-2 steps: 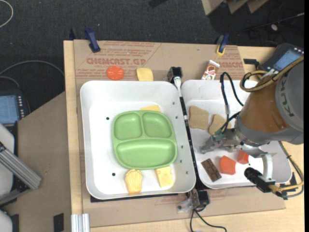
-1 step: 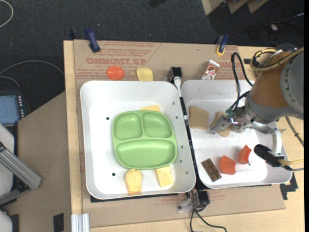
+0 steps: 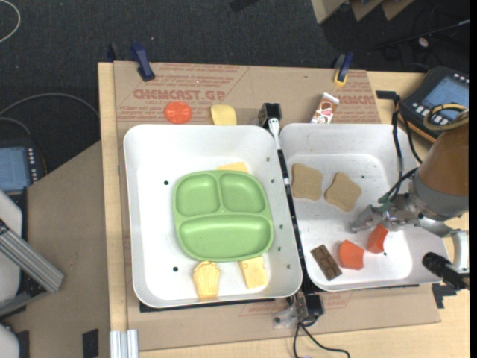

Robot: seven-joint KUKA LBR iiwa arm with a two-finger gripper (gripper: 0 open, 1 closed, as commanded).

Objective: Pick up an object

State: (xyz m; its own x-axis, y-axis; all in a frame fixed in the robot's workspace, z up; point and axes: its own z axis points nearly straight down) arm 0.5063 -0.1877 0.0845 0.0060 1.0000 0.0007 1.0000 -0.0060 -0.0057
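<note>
1. Orange and slim, the orange piece [image 3: 378, 239] lies in the lower right of the right bin [image 3: 326, 136], directly below the gripper [image 3: 381, 216]; we see the fingers spread apart, clamped on nothing.
2. Its long axis runs from upper right to lower left, roughly across the finger gap, so we judge a short descent would straddle it.
3. A red chunk [image 3: 352, 254] sits just left, near but apart.
4. We note the bin's right wall is close; open floor lies toward the two toast slices [image 3: 325, 187] at upper left.
</note>
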